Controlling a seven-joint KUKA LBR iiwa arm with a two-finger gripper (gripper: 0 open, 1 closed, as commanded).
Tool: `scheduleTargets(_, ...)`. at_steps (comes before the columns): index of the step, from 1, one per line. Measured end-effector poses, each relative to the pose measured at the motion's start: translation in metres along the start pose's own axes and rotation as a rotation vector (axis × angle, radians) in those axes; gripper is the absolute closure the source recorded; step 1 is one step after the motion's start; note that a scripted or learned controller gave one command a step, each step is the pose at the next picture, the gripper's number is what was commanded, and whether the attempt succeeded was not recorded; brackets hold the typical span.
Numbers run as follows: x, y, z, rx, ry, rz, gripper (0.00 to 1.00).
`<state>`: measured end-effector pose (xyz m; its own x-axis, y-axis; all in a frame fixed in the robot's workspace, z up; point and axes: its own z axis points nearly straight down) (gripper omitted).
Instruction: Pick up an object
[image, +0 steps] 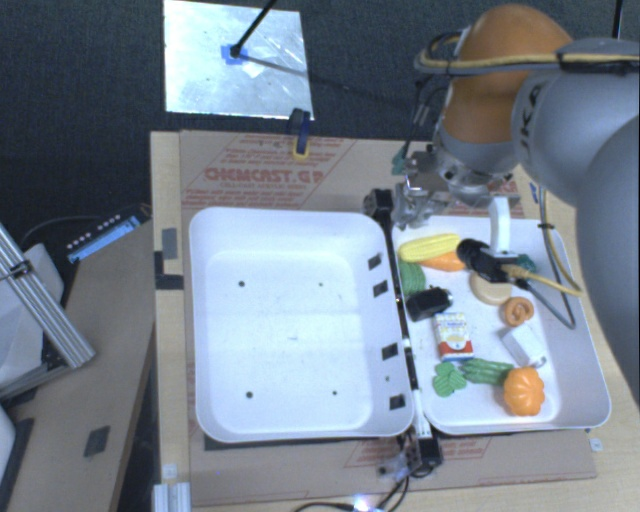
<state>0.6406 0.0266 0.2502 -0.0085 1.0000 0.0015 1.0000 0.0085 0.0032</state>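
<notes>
I cannot tell how my gripper (415, 208) is set. It hangs at the bin's far rim; the yellow corn (428, 246) lies just below it, nearest, so likeliest my pick.

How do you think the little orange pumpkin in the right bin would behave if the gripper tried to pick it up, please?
The orange pumpkin looks rounded and smooth, so it could slip or roll from a pinch. It seems a small toy, probably light. It touches the green vegetable, which might get nudged too.
</notes>
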Motion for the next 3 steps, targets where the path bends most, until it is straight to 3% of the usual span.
scheduleTargets(1, 0.035, 0.030, -0.008, -0.002, 0.000, 0.001, 1.00)
scheduleTargets(2, -0.001, -0.030, 0.071, 0.014, -0.003, 0.011, 1.00)
scheduleTargets(3, 0.059, -0.037, 0.056, 0.001, 0.000, 0.000, 1.00)
